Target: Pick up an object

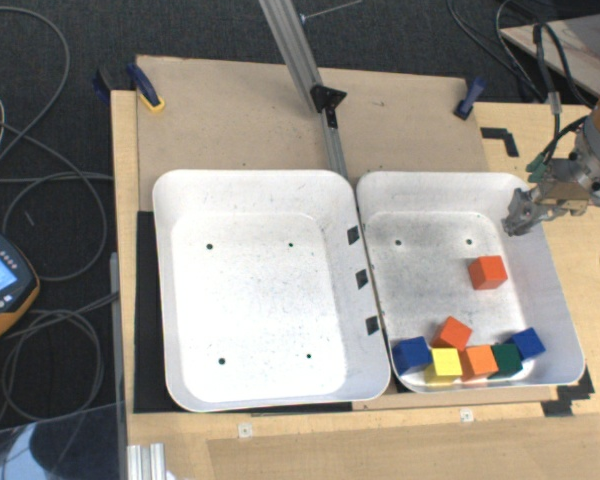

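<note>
From my remote console: the gripper (pixel 521 215) hangs over the far right rim of the right bin (pixel 550 298), holding nothing I can see; I cannot tell how its jaws stand. 1 orange cube (pixel 488 272) lies alone mid-bin, near the gripper but apart from it. At the near edge, 6 blocks cluster: blue cube (pixel 411 353), yellow cube (pixel 446 362), 2 orange blocks (pixel 456 332), green block (pixel 507 357), second blue block (pixel 527 343). The left bin (pixel 170 208) adjoins.
</note>
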Robot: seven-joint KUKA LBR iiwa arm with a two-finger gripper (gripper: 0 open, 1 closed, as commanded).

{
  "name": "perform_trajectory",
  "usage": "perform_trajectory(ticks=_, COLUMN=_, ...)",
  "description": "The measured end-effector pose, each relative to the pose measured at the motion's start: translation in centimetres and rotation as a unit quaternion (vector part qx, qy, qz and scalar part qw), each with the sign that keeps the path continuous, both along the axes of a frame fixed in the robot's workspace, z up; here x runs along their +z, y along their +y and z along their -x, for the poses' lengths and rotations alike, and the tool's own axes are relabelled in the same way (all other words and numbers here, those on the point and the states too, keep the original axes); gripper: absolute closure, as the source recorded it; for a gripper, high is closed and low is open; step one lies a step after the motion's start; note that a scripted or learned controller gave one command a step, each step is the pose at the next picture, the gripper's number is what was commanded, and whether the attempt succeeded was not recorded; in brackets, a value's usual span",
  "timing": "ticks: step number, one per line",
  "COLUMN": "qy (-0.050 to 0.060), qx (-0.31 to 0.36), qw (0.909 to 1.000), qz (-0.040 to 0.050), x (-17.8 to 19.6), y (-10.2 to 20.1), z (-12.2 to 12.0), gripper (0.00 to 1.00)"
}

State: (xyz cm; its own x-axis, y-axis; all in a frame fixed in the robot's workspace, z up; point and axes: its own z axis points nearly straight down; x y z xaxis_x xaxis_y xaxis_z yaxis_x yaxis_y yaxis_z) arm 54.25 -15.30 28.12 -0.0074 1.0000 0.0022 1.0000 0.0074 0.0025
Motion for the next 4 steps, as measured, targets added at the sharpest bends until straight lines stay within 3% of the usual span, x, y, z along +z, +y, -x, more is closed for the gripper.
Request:
perform_trajectory(ticks=2, qy=0.003, qx=0.0, qw=1.0, qz=-0.0006, x=-2.1, y=12.3, z=-2.3, gripper=1.0)
perform_trajectory(ticks=4, qy=0.002, qx=0.0, qw=1.0, qz=-0.0002, x=-4.3, y=23.5, z=-3.0, gripper=1.0)
